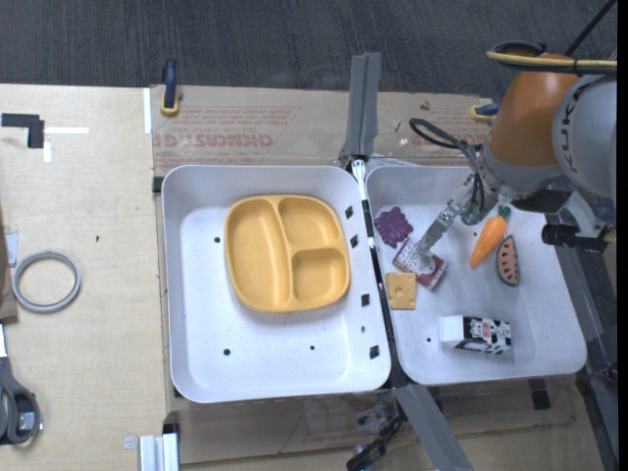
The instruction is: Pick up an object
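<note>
Pale wood bench carries two white bins; the left bin (196, 361) holds a yellow divided plate (287, 251). In the right bin (549, 351) our gripper (424, 258) reaches down-left from the arm (535, 116), touching a small pink packet (420, 266) near the purple grapes (393, 225). We cannot tell its grip state. We should centre over the packet before closing.

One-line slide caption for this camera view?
KUKA arm's gripper lowered onto a small packet in the right bin; yellow divided plate in left bin.
</note>
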Controlling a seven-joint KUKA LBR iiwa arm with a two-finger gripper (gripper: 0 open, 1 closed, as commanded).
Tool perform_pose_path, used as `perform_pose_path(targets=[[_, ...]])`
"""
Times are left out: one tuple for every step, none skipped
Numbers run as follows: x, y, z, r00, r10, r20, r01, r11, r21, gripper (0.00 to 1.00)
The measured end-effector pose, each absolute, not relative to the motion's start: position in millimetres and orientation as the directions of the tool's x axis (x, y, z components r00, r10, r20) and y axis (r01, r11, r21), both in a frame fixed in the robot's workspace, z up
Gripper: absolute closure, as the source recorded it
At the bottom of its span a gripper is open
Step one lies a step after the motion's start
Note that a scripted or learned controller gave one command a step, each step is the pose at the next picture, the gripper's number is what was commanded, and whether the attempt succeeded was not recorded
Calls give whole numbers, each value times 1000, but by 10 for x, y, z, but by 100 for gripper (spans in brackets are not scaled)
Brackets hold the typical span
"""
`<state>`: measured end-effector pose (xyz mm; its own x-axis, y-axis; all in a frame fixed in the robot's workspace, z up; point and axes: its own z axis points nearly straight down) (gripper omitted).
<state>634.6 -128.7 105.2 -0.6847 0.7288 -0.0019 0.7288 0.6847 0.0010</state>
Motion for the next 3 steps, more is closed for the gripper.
perform_pose_path(targets=[[5947, -972, 973, -726, 688, -7, 688, 726, 5, 0], [5785, -838, 1924, -745, 667, -3, 667, 745, 1, 0], [6414, -1046, 1317, -406, 914, -2, 914, 406, -1, 0]])
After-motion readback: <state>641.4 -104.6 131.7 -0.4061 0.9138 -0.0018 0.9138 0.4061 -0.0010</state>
